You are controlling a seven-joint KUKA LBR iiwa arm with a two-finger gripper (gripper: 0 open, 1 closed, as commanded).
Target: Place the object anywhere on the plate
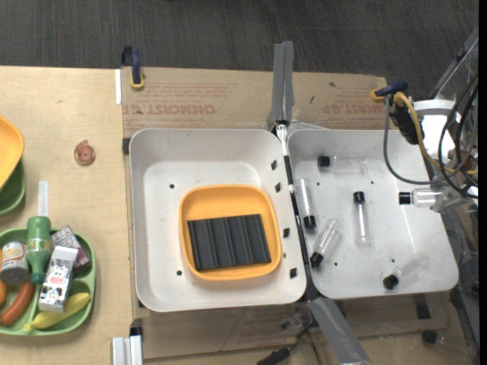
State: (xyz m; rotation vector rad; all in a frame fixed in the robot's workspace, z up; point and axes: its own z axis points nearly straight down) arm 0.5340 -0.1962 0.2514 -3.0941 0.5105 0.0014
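An orange square plate (228,196) lies in the middle of the left white bin (152,204). A dark grey ribbed slab (230,242) rests flat on the plate, within its rim. In the right white bin (426,257), several clear tubes with black caps lie scattered: one along the left wall (306,202), one tilted near it (326,242), one upright in the view at the centre (361,217), one at the back (342,162), and one at the front right (403,271).
Cables and a yellow-tipped fitting (403,116) hang over the right bin's far right side. On the wooden bench to the left stand a green plate of toy food (46,280) and an orange bowl (7,154). Cardboard (198,101) lies under the bins.
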